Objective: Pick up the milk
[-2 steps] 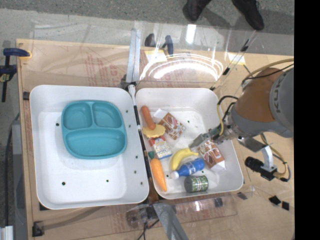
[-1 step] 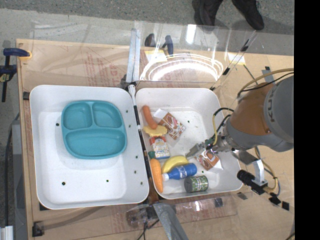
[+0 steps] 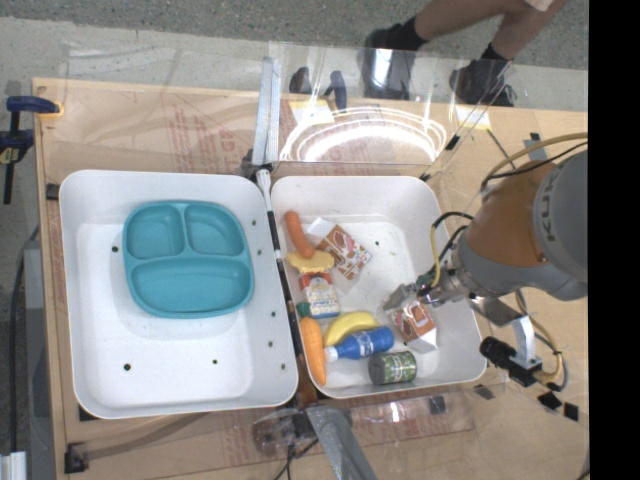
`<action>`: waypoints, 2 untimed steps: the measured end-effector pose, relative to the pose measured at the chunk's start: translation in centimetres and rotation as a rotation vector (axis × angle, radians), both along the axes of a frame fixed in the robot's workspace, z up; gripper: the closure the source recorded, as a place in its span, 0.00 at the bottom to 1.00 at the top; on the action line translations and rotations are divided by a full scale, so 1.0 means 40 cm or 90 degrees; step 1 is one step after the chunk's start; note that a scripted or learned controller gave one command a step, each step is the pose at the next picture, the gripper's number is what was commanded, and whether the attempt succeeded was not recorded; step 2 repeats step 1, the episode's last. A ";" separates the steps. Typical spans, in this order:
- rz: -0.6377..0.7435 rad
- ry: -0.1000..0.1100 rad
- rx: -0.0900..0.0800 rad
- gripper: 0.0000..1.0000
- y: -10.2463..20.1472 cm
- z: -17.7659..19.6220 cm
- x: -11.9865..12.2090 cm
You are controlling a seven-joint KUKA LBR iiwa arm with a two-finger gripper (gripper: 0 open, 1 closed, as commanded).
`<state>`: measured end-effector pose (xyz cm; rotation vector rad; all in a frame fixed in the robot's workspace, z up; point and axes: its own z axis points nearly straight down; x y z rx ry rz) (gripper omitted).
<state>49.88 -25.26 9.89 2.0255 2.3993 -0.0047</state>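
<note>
The arm [image 3: 520, 238] reaches in from three o'clock over the right bin [image 3: 420, 203], and its pincer [image 3: 408, 296] hangs low at the bin's four o'clock side. Its fingers look parted, one tip pointing toward nine o'clock, and nothing sits between them. The milk [image 3: 416, 323], a small carton with a red and white print, lies tilted just beside the pincer at its five o'clock; whether the two touch I cannot tell. At the bin's six o'clock edge a green can [image 3: 392, 368] lies on its side, and just above it a blue bottle [image 3: 362, 344] lies with its white cap toward nine o'clock. A banana [image 3: 350, 324] curves against the bottle, and a carrot [image 3: 313, 350] lies along the bin's left wall. Toward the middle sit a sausage [image 3: 299, 232], a flat printed packet [image 3: 343, 253] and a small heap of toy food too jumbled to name. The left bin [image 3: 90, 298] on the surface [image 3: 130, 128] holds a teal divided plate [image 3: 187, 258] at its twelve o'clock half.
</note>
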 end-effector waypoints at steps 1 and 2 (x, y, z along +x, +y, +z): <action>-0.041 -0.001 0.001 1.00 0.008 0.224 -0.006; -0.041 -0.001 0.001 1.00 0.008 0.224 -0.006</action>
